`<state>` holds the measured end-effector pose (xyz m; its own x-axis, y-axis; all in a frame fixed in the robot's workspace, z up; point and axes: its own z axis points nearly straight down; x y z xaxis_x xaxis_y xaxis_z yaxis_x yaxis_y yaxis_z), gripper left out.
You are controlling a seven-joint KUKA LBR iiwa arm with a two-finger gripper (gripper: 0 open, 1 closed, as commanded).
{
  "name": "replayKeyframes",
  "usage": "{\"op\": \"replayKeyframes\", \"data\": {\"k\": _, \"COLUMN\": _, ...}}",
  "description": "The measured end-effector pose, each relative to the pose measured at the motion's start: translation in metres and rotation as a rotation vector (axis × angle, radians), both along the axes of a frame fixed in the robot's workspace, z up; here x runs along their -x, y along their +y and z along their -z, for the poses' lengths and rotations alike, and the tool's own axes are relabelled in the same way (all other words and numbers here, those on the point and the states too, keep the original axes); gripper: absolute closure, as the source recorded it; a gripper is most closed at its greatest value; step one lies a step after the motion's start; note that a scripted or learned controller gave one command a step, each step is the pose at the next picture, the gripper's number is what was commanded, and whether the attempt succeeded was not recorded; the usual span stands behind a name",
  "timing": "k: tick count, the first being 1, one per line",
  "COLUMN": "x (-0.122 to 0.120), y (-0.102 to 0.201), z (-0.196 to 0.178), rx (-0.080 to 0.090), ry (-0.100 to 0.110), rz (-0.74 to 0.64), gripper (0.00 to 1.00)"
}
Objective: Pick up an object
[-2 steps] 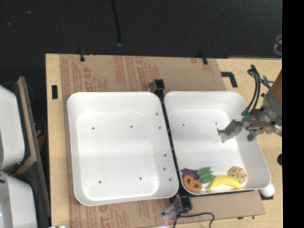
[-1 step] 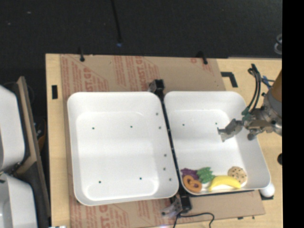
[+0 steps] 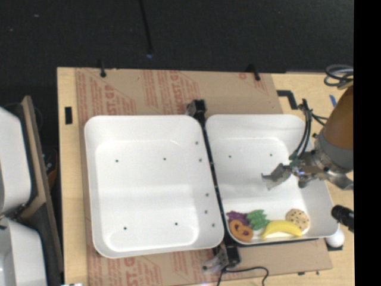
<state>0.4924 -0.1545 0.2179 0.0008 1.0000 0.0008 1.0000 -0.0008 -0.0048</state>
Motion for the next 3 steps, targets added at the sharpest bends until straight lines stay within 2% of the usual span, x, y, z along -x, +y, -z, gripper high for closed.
{"op": "replayKeyframes", "data": {"k": 1, "x": -0.004, "y": 0.005, "z": 0.045, "rx": 0.0, "ry": -0.001, "rz": -0.001, "gripper": 0.0}}
{"op": "replayKeyframes", "data": {"k": 2, "x": -0.002, "y": -0.004, "z": 0.092, "rx": 0.0, "ry": -0.001, "rz": 0.001, "gripper": 0.0}}
{"op": "replayKeyframes", "data": {"k": 3, "x": -0.003, "y": -0.005, "z": 0.079, "rx": 0.001, "ry": -0.007, "rz": 0.001, "gripper": 1.0}}
